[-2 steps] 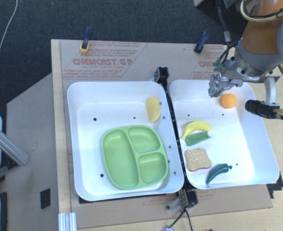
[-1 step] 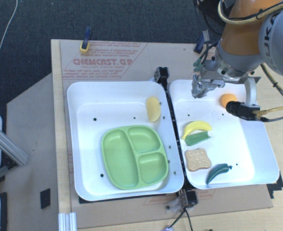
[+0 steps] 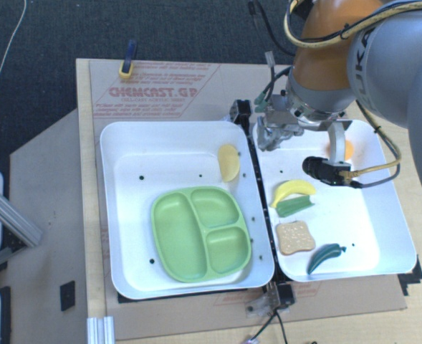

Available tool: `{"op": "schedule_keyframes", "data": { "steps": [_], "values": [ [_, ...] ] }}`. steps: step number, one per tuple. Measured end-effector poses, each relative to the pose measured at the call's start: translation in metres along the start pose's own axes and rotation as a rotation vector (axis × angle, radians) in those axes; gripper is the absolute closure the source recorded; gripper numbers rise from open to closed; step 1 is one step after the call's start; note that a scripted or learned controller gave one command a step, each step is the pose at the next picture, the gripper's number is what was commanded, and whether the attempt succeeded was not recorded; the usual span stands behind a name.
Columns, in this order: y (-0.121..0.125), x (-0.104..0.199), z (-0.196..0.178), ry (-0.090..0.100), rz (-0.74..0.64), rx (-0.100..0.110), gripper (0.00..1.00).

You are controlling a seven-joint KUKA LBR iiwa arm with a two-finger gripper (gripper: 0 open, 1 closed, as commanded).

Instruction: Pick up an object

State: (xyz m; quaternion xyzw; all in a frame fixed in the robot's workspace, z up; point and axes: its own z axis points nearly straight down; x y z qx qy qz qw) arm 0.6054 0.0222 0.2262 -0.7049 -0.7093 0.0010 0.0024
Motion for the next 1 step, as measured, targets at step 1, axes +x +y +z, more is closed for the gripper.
{"op": "schedule_keyframes", "data": {
  "steps": [1],
  "values": [
    [-0.0071,0.057,0.0103,-0.001,0.001,0.0,1.0]
  ]
}}
